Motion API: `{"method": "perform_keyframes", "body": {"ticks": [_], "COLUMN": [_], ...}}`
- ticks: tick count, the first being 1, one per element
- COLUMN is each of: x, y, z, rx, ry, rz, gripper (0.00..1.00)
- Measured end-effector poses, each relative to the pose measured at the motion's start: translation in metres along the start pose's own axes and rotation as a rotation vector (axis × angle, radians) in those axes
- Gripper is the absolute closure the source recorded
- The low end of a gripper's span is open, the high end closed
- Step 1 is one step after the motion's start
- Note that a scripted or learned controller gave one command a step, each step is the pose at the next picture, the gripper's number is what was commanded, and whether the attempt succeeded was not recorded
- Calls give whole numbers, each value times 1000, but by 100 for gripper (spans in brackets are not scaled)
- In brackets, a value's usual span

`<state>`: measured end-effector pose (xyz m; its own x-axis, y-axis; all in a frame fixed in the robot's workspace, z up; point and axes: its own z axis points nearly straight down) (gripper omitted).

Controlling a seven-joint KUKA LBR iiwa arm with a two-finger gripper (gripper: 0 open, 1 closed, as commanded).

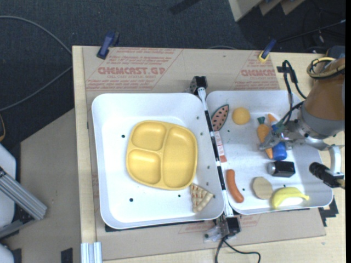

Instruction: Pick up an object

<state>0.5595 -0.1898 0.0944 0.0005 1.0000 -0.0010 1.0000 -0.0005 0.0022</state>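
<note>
The likeliest target is the small orange carrot-shaped toy [264,131] lying in the right white bin [247,100], toward its far right corner. It looks like light, stiff moulded plastic, smooth enough to slip, so a hold across its thicker middle, not the tapered tip, should serve best. Touching or just beside it lies a small blue block [279,150] with another orange piece against it. The gripper [276,136] hangs right over this cluster, and I cannot tell how it is set or whether it has anything.

Near the bin's front right corner lie a black box [283,169], a yellow plastic banana [289,196] and a tan oval cookie [262,187]. A red sausage [234,185] lies along the left wall, a yellow ball [241,115] and a brown seeded slice [220,116] near the far left corner.

The left white bin [109,147] holds a yellow three-compartment plate [162,154] at its centre and a waffle cone piece [199,196] near its front right corner.
</note>
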Motion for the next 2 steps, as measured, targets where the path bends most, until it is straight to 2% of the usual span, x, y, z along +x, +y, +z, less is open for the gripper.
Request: {"method": "perform_keyframes", "body": {"ticks": [1,2], "x": [50,144], "y": [80,77], "z": [-4,-91], "rx": [15,-1], "ry": [2,2], "rz": [3,-3], "gripper": [100,100]}}
